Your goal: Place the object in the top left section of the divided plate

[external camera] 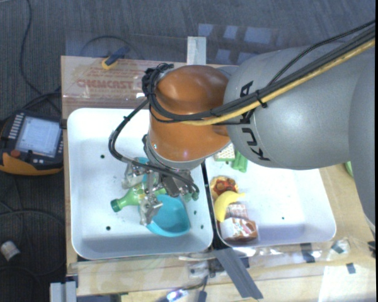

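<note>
My gripper [150, 201] hangs low over the left white bin [91, 168], under the arm's orange band [186, 115]. It is right above a green bottle-shaped object [125, 201] that lies on its side on the bin floor. A turquoise plate [171, 219] sits just to the right of the gripper's tip, partly covered by the wrist, so its sections are hidden. Whether the gripper is touching the green object is unclear.
The right bin [296, 200] holds a yellow banana-like item [225, 204], a brown packaged item [238, 226] and a green piece [239, 163] near the divider. A handheld screen [33, 143] lies left of the bench. The arm covers the bins' top middle.
</note>
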`<action>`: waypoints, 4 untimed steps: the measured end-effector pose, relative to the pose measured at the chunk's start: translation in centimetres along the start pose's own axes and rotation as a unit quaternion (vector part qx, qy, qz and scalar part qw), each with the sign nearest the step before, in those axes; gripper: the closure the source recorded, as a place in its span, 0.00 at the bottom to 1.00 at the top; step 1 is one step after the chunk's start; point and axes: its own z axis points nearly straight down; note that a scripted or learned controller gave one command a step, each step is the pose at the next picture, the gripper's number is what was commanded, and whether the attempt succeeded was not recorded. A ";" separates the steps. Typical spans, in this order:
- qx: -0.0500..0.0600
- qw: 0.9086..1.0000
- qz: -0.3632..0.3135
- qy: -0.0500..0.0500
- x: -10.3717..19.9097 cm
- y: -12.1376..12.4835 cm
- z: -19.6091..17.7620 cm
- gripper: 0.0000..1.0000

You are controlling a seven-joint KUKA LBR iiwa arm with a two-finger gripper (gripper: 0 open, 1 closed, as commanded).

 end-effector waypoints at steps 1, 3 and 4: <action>0.003 0.986 0.166 0.004 -1.9 0.1 -10.8 1.00; 0.003 0.995 0.103 0.006 -1.0 4.3 8.1 1.00; 0.003 0.994 -0.109 -0.003 -2.7 3.7 12.6 1.00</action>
